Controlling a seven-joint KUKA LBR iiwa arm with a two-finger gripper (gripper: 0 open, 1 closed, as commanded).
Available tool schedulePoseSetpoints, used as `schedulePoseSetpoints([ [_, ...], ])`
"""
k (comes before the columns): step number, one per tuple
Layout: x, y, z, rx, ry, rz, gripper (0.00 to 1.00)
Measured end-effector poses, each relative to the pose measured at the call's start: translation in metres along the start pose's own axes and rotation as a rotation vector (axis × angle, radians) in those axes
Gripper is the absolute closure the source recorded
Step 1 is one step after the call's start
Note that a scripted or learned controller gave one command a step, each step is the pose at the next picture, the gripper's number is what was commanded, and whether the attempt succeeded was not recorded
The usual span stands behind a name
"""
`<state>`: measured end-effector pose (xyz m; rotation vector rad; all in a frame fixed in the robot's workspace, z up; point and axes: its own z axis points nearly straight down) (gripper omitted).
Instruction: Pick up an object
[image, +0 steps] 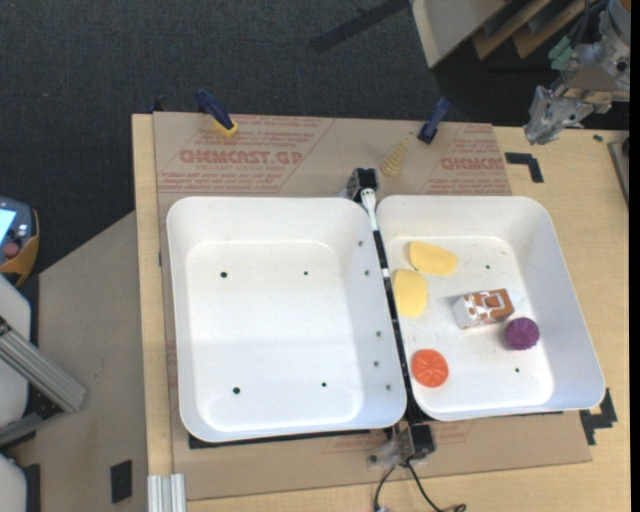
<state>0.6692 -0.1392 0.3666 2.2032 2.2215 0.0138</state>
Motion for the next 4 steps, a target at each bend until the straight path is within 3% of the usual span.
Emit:
schedulePoseSetpoints([
  [1,0.062,-0.023,-0.147,-0.007,0.001,0.0,1.0],
  [2,0.103,-0.051,-0.173,0.007,0.003,0.003,1.0],
  [4,0.183,-0.137,-0.172,0.016,0.005,0.002,1.0],
])
